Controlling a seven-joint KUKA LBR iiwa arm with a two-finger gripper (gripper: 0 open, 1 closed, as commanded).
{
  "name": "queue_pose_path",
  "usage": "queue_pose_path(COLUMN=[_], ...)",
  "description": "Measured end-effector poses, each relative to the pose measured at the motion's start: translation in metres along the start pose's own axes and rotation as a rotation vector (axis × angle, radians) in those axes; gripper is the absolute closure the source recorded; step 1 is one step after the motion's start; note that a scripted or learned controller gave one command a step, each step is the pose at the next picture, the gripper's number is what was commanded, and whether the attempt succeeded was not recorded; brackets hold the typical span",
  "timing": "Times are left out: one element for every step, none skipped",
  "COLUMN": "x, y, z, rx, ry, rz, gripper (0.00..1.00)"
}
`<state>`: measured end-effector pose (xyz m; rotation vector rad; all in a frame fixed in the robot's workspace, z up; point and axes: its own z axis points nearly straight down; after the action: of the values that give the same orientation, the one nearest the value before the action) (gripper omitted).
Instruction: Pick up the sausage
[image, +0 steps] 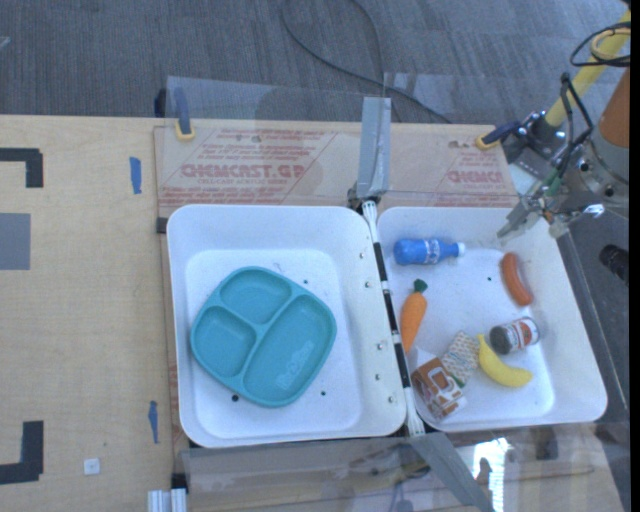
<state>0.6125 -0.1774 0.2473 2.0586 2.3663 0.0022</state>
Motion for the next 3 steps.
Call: queue_pose_path(x=[-0.047, -0.044, -0.047], y=[0.002, 0.01, 0.011], z=[0.143, 0.16, 0.148], rx=[0.001, -0.004, -0.008], ry=[0.002, 0.007, -0.001], rz=[-0.253, -0.202, -0.2], gripper=[0.0, 0.0, 1.0])
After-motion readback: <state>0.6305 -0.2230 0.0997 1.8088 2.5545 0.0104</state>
